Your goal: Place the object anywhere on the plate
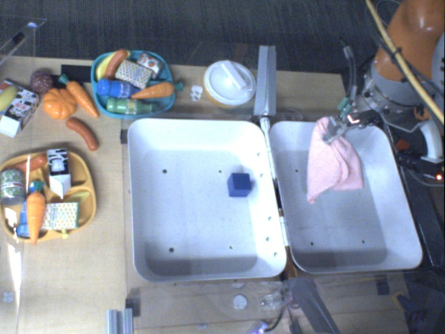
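No legible text, labels or numbers anywhere.

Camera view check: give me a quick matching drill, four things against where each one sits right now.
Things:
1. blue block
2. pink cloth
3. white lid
4. pumpkin

Places:
A. on the bench, left of the blue bowl
B. hanging from the gripper over the right bin
C. on the floor of the left bin
D. on the bench behind the left bin

Pairs: 1-C, 2-B, 3-D, 4-A
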Robot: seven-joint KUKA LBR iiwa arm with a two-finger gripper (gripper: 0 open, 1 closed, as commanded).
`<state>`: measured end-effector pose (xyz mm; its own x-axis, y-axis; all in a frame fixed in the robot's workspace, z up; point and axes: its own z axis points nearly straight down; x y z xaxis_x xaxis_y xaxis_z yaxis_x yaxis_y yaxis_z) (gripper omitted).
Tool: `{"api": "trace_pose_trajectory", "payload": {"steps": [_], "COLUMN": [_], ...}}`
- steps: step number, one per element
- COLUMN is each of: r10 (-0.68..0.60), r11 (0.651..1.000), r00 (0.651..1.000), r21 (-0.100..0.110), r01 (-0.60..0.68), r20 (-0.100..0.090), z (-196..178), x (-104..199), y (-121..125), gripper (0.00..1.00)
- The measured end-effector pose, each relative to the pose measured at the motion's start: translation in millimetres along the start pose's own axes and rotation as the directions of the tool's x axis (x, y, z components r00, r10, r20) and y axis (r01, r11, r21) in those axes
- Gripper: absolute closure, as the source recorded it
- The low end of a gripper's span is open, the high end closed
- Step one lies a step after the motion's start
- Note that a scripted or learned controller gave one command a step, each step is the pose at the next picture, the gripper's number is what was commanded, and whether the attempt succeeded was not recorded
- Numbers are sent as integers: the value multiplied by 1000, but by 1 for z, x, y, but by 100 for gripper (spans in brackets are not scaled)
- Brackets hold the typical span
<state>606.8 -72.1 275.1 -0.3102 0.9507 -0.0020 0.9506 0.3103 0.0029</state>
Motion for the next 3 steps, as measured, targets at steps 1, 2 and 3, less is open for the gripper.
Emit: {"api": "trace_pose_trajectory", "payload": {"steps": [1, 2, 3], "r10": [-3, -396, -724], "r11": [1000, 918, 690], "r00": [1000, 918, 690], "r21": [1, -1, -3], "r01": [3, 396, 724], "r20": [-1, -1, 0], "z": [50, 49, 56], "x": [1, 54, 99], "y": [2, 5, 24], "gripper": [100, 100, 100]}}
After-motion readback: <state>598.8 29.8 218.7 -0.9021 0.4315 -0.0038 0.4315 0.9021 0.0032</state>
